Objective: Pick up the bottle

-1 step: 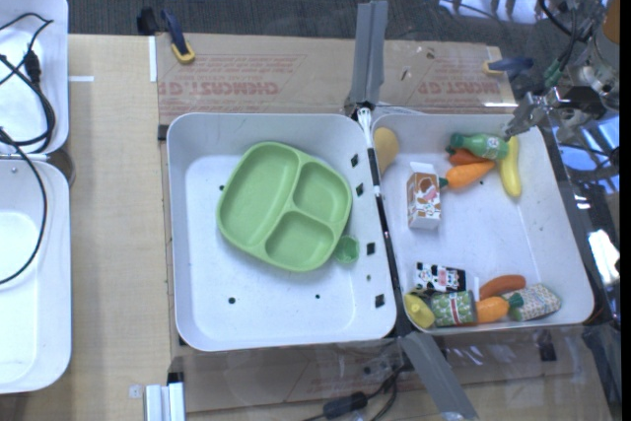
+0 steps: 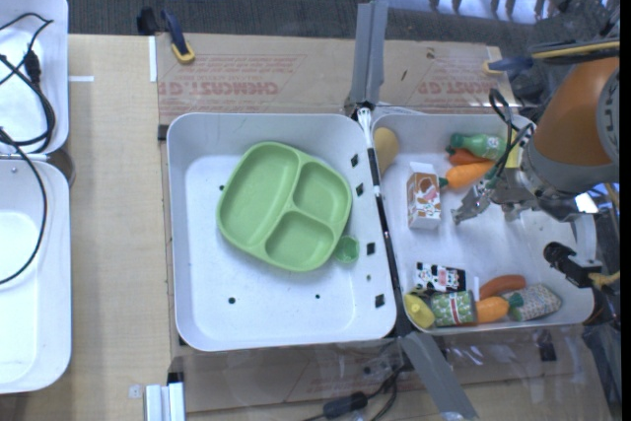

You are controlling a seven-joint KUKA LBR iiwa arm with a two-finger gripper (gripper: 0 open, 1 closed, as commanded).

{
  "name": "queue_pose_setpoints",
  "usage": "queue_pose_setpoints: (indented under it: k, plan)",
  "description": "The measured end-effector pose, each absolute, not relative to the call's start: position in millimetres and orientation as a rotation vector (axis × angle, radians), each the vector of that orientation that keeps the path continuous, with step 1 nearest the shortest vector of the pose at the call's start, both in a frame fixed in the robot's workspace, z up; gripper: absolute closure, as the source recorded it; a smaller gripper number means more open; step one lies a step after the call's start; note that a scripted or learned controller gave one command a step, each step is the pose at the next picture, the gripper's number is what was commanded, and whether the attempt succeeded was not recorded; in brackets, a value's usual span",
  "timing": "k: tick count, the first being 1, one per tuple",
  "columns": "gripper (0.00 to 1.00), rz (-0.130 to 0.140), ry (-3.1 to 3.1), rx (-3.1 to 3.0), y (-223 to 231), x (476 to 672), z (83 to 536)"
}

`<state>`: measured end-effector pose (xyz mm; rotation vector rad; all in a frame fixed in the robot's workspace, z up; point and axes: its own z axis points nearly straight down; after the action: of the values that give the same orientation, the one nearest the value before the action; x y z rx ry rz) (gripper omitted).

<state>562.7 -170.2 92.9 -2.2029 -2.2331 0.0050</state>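
At centre left of the frame a green divided plate point(image 2: 285, 206) lies in the left bin point(image 2: 197, 311). In the right bin point(image 2: 582, 306), lower middle, the bottle point(image 2: 446, 309) lies on its side, touching a carrot; it looks light, smooth plastic, likely slippery, so grip across its body. At mid right the gripper point(image 2: 473, 204) hangs beside a small carton point(image 2: 423, 198), its jaws slightly parted and holding nothing

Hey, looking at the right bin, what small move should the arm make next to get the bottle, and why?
Probably shift the gripper toward the bin's far edge. It hangs over bare floor of the right bin near the carton, and nothing shows between its jaws. The green bottle lies at the far edge, just beyond the carrot.
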Motion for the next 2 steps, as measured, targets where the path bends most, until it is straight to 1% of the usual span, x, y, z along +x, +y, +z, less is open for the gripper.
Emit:
queue_pose_setpoints:
  k: [1, 2]
  plan:
    - [0.0, 0.005, -2.465, -1.938, -96.5, 550.1, 88.6]
    - [0.0, 0.009, -2.585, -1.77, -112.0, 653.2, 89.7]
